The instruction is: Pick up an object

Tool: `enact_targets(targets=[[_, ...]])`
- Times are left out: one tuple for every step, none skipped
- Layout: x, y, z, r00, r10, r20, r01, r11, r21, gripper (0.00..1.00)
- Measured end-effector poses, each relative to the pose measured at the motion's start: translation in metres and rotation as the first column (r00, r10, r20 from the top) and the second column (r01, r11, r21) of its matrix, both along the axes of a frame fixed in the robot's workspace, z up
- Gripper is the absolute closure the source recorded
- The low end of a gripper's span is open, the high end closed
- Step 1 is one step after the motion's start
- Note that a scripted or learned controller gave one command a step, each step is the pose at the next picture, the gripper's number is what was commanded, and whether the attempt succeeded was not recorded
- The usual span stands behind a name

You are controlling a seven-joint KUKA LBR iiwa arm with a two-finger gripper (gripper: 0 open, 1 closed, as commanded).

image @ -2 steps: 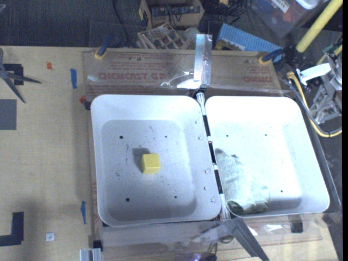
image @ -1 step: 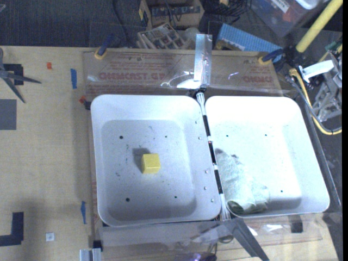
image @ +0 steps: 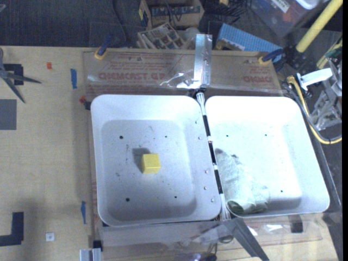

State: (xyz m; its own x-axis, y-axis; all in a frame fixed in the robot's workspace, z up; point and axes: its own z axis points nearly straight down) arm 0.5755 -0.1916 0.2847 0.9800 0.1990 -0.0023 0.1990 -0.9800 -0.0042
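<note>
Yellow block (image: 151,163) is seen near the middle of the left bin (image: 109,113); a rolled grey cloth (image: 239,186) lies along the right bin's (image: 283,118) near-left side.

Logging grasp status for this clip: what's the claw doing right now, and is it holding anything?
Claw: cannot be told from this frame. Yellow block lies loose in the left bin; rolled cloth lies in the right bin.
</note>
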Motion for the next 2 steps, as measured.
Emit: enact_targets(targets=[[0.023,-0.024,0.024,0.999,0.032,0.004,-0.032,0.999,-0.004,1.00],[0.059,-0.029,0.054,1.000,0.007,0.003,-0.007,1.000,-0.004,1.00]])
